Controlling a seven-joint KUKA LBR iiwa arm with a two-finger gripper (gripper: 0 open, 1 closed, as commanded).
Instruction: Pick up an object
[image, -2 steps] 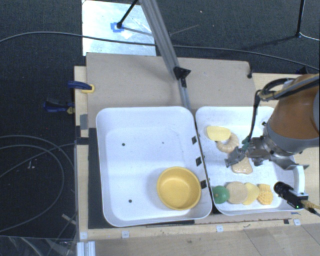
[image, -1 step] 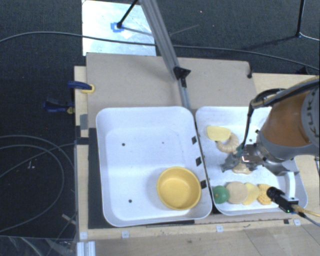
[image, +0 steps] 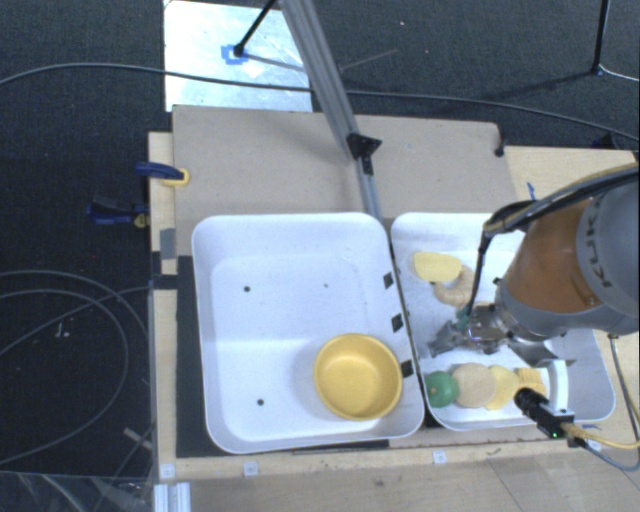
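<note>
Several small toy-like pieces (image: 470, 385) are seen clustered in the right bin (image: 600, 400) | gripper (image: 462, 337) is poised just above them, fingers' state cannot be told | pieces are judged light and rounded, best pinched across the middle | yellow bowl (image: 358, 375) is left in the left bin (image: 230, 260).

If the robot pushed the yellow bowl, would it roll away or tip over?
The yellow bowl sits upright, opening up, in the left bin, so it would probably slide, not roll. Its sides curve, so a push high on the rim might tip it. It looks like thin plastic, likely light and stiff.
</note>
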